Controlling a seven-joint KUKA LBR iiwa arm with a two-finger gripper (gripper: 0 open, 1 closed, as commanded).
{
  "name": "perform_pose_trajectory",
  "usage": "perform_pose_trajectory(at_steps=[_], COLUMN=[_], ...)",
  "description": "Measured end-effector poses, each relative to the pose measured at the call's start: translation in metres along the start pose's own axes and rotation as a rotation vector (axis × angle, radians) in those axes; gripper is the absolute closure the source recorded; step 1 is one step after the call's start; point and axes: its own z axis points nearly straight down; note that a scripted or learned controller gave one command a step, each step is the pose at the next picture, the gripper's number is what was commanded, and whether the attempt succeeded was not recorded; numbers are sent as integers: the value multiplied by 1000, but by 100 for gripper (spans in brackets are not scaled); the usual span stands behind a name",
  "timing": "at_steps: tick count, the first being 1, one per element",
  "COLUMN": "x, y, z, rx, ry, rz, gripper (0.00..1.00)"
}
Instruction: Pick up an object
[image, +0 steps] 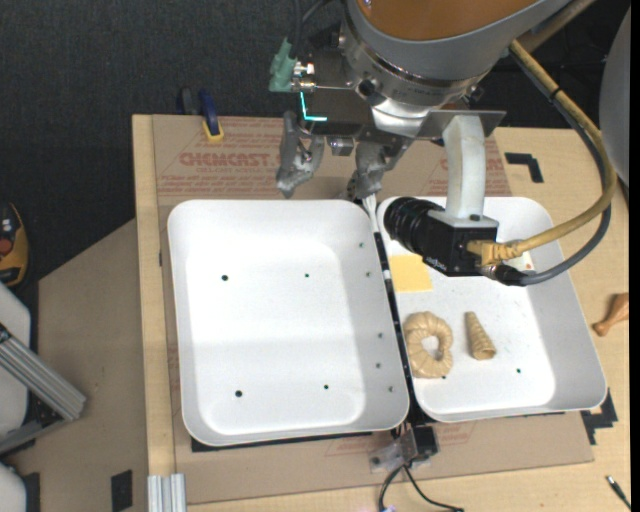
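Observation:
My gripper (330, 172) hangs above the far rim of the left bin (270, 330), near the divide between the bins. Its two grey fingers (296, 162) stand well apart, open, with nothing between them. In the right bin (555, 350) lie three things. A flat yellow square (410, 272) sits near the left wall, partly under a black cylinder on the arm. Nearer the front, a beige ring-shaped piece (430, 344) lies beside a small beige cone (480, 336). The gripper is behind and to the left of all three.
A black cylinder (432, 236) on a white bracket and a yellow hose (560, 232) hang from the arm over the far part of the right bin. Both bins rest on a cardboard sheet (150, 290). A blue and yellow clamp (208, 114) grips its far left edge.

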Motion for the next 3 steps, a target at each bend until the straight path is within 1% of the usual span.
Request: perform_pose_trajectory(at_steps=[1,2,3], x=[1,1,2], y=[0,0,0], z=[-11,-10,-21], rx=[-4,-3,-7], ry=[2,1,3], rz=[-2,-1,-3], gripper=[100,0,100])
